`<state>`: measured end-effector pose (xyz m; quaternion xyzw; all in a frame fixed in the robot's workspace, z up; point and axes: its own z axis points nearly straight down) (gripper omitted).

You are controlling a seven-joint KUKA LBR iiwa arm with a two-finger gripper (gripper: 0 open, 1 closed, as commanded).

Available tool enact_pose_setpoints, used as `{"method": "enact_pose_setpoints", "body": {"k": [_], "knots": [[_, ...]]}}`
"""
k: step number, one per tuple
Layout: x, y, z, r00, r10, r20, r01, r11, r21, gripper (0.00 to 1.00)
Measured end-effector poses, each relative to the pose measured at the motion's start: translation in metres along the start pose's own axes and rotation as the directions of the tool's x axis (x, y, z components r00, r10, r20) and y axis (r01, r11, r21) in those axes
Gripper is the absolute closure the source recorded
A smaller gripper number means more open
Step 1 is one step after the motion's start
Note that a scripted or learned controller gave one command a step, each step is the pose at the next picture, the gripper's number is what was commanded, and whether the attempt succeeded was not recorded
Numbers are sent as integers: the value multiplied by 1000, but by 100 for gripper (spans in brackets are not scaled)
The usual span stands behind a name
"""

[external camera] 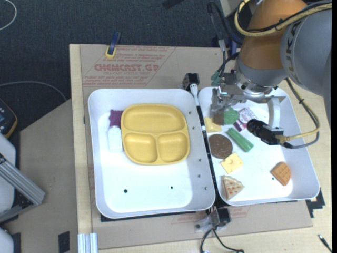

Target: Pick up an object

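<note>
on the bench (84, 78), over dark floor (52, 15), we see two bins: tray (155, 132) left; gripper (224, 107) low over food (231, 164) right, grip state unclear.

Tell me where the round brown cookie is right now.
The round brown cookie lies in the right white bin, near its left wall, between the green block and the yellow holed cheese slice.
</note>
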<state>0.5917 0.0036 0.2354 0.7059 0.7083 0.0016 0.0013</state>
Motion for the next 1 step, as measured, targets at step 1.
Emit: {"method": "enact_pose_setpoints", "body": {"k": [1], "knots": [[-1, 4, 18, 1000, 2, 1, -2, 1000, 8, 100]]}}
